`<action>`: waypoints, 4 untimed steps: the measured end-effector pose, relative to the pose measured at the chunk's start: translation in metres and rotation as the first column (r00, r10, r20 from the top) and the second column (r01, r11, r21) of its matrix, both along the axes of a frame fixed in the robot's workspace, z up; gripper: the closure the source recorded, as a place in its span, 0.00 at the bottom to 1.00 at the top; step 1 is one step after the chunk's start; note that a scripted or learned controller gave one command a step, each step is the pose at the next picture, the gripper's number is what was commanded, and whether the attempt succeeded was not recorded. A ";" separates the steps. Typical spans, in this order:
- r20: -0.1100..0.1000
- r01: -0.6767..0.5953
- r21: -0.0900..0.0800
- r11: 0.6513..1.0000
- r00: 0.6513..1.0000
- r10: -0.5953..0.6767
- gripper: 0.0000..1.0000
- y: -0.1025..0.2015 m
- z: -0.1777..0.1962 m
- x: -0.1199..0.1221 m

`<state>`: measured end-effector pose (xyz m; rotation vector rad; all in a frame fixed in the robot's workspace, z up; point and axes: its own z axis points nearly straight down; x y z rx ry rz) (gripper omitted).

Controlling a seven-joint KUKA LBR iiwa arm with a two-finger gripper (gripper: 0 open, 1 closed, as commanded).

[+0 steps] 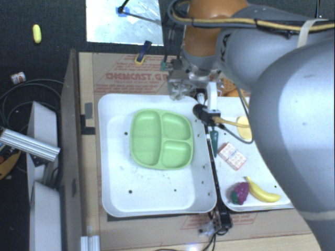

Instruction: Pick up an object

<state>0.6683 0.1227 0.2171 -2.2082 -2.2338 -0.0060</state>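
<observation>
Grey metal crowds the top of your view: the tool [191,88] hangs under the orange band of the arm [272,67], above the far rim of the left bin [112,140], close to the divider between the two bins. You cannot tell from this angle how the tool is set or whether it has anything in it; nothing is plainly seen in its grip, so treat it as carrying nothing.

Just below the tool, in the left bin, lies a green plate [160,139] with three compartments, flat and near the bin's middle. To its right, across the divider, the right bin [272,205] holds the smaller things: a yellow spoon [238,123] near the far end, a checked pink-and-white block [232,156] in the middle, and at the near end a purple grape bunch [240,192] lying just beside a banana [261,191]. Much of that bin is hidden under the arm.

Your step, as it looks, is the approach: the tool is poised over the far end of the bins and no pick is yet made. Any one thing will do for the task. The plate is nearest but broad and flat, so it would need a grip on its rim. The block or the banana would likely sit better in a narrow grip; either calls for a move rightward and toward the near end, then a straight descent.
</observation>
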 end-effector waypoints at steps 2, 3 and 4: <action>-0.007 0.005 -0.003 1.000 1.000 -0.005 1.00 0.060 -0.024 -0.036; -0.002 0.002 0.000 1.000 1.000 -0.002 1.00 0.099 0.012 -0.083; 0.008 0.005 0.000 1.000 1.000 -0.005 1.00 0.101 0.070 -0.032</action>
